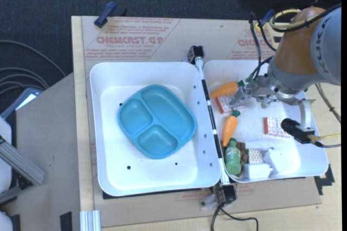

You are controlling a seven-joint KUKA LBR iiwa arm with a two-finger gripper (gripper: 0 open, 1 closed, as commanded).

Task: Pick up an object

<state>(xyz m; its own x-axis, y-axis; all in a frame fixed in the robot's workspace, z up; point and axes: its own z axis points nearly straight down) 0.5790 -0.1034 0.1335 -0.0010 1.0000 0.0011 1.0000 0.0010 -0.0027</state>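
My gripper [240,97] is low over the back left part of the right bin [317,167], reaching in from the right. Just to its left lies an orange block [223,89], touching or nearly touching the gripper tip. A toy carrot [230,128] with a green top lies below the gripper, pointing toward the bin's front. A green bottle [233,155] lies at the front left corner. A red and white packet [275,127] sits to the right of the carrot. I see nothing lifted.
The left bin [103,132] holds a blue divided plate [156,120]. A brown item [255,156] and white pieces [282,160] crowd the right bin's front. A divider rail [209,110] runs between the bins.
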